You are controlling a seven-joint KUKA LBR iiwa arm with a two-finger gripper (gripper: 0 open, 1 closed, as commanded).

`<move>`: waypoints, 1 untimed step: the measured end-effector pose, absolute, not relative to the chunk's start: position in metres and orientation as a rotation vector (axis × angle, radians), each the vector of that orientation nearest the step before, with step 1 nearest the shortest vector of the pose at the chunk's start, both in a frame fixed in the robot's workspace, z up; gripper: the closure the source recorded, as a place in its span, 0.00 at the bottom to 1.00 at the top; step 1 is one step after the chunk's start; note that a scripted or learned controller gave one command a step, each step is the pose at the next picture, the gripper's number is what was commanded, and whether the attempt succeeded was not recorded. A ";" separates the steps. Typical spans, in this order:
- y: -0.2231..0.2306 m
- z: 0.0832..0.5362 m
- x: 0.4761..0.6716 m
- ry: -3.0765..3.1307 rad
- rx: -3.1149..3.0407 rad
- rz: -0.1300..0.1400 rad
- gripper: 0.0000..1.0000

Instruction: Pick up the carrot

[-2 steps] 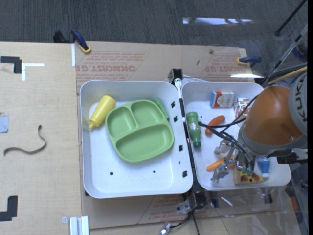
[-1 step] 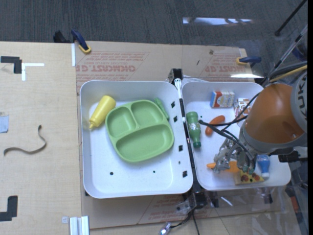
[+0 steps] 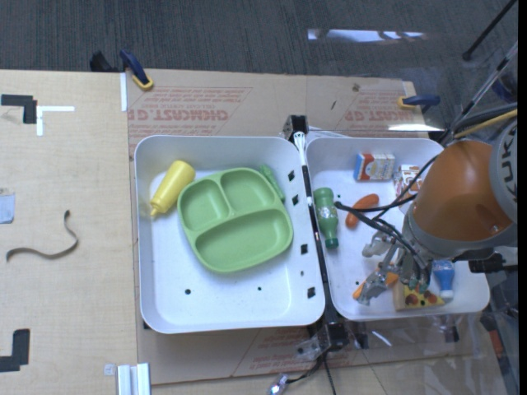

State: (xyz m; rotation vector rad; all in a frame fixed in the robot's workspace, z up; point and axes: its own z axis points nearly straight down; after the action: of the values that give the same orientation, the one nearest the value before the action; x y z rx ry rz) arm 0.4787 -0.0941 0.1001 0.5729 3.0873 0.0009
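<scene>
Two shallow white bins sit side by side on the worktop point(image 3: 66, 163); at the near edge of the right bin point(image 3: 346, 167) the tool point(image 3: 383, 282) hangs low under the arm's orange band point(image 3: 457, 192), and whether it is apart or together I cannot tell, for metal parts and cables crowd it; just beside it, toward the bin's near left corner, lies a small orange piece point(image 3: 360, 290), too small to name with certainty; to the right of the tool rest a flat colourful card point(image 3: 418, 296) and a blue-and-white tube point(image 3: 444, 276). Farther back in that bin the carrot point(image 3: 362, 202) lies apart from the tool, near a green bottle point(image 3: 326, 216) that rests along the left wall; beyond them stands a small carton point(image 3: 375, 167) by the far wall. The left bin point(image 3: 222, 307) carries a green divided plate point(image 3: 236, 219), with a yellow bottle point(image 3: 170, 186) tilted at its far left; past the bins, blue clamps point(image 3: 136, 69) grip the cardboard sheet point(image 3: 206, 109).
</scene>
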 end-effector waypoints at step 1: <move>-0.094 0.109 0.480 3.086 0.569 0.002 1.00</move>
State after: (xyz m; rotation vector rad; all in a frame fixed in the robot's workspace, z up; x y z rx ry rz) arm 0.4798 -0.0942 0.1089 0.5693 3.0858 0.0015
